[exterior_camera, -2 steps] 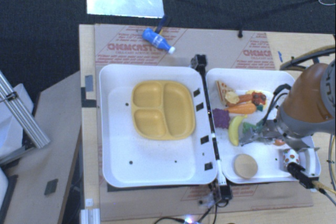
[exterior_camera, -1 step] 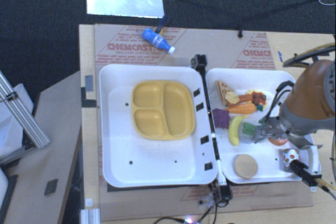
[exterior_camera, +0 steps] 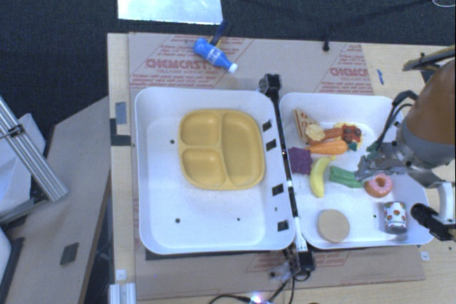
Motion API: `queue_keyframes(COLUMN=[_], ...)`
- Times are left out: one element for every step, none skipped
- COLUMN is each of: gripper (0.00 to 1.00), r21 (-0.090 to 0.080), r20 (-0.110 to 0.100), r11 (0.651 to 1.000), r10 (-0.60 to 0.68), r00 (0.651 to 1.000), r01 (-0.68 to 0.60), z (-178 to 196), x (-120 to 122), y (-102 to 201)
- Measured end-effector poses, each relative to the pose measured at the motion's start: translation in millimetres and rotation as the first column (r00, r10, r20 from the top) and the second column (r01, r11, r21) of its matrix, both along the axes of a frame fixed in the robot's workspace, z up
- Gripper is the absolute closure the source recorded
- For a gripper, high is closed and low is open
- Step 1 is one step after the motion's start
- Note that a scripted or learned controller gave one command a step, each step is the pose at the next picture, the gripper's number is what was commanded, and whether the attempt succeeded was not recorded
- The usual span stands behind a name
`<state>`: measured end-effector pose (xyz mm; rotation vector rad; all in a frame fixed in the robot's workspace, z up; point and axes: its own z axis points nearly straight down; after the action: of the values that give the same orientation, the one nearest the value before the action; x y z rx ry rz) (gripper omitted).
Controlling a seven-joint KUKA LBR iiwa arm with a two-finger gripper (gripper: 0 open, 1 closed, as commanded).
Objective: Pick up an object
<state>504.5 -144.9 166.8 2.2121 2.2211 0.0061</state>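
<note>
A green toy bean [exterior_camera: 344, 176] lies in the right bin [exterior_camera: 406, 238], between a banana [exterior_camera: 318, 176] and a donut [exterior_camera: 378, 186]. The jaws [exterior_camera: 368, 167] sit just above the bean; whether they are wide or narrow cannot be told. The bean looks light, stiff and smooth, best pinched across its narrow middle.

From my station I read "CHEMCAST" in red capitals on the brown protective sheet [exterior_camera: 299, 57] that covers the worktop, behind both bins. It stands once at the back left, near the blue bottle [exterior_camera: 213, 54], and once at the back right, above the right bin [exterior_camera: 356, 102]. Smaller red lines run under each logo, too blurred for me to read.
</note>
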Motion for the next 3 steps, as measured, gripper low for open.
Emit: queue_keyframes(gripper=[1.0,1.0,1.0], r21=[0.0,0.004,0.004], r20=[0.0,-0.004,-0.003], r11=[1.0,1.0,1.0], r10=[0.0,0.006,0.007], r00=[1.0,1.0,1.0], r01=[0.0,-0.006,-0.007], z=[54.0,45.5,54.2], x=[2.2,26.2,58.4], y=[-0.4,49.2,104.3])
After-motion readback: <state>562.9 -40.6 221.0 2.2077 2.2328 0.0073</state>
